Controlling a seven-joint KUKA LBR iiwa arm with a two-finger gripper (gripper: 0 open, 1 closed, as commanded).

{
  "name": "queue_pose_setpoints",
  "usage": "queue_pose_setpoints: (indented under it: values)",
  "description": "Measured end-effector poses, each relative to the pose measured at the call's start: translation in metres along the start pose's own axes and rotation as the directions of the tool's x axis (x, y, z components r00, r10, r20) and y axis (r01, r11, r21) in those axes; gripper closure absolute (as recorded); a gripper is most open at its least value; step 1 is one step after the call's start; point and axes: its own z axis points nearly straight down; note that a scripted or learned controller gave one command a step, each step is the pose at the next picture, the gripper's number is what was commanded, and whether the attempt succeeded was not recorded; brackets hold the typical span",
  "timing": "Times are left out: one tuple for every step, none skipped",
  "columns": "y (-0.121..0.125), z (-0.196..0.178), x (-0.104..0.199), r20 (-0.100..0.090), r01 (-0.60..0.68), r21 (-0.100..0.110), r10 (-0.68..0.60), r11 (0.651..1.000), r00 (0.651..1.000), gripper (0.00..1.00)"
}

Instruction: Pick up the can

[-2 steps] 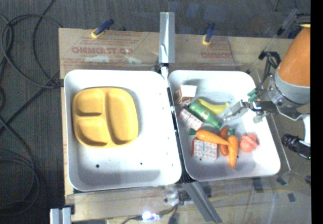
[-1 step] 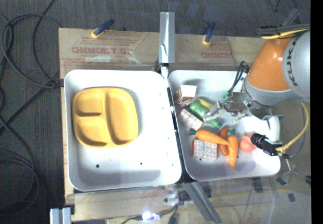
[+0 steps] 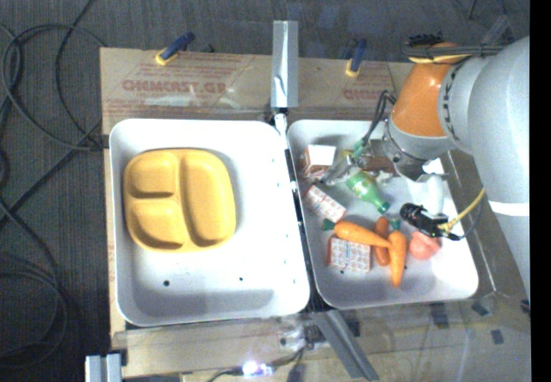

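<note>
The can (image 3: 324, 200), small with a red and white pattern, lies on its side in the right bin (image 3: 448, 286), close to that bin's left wall. My gripper (image 3: 349, 166) hangs over the upper middle of the same bin, a little above and to the right of the can and apart from it. It is just above a green bottle (image 3: 368, 188). Nothing shows between its fingers, and the wrist hides part of them.
Two carrots (image 3: 362, 235) (image 3: 397, 256), a red and white checked packet (image 3: 348, 255), a red fruit (image 3: 423, 245) and a white box (image 3: 319, 154) crowd the right bin. A yellow divided plate (image 3: 182, 198) sits in the left bin (image 3: 215, 286).
</note>
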Motion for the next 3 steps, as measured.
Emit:
queue_pose_setpoints:
  values:
    - [0.043,0.003,-0.060,-0.008,0.172,0.020,-0.172,0.985,0.985,0.00]
    - [-0.004,0.000,-0.017,-0.001,-0.110,0.001,0.110,0.994,0.994,0.00]
    - [0.047,0.001,0.021,0.003,-0.245,0.002,0.245,0.970,0.970,0.00]
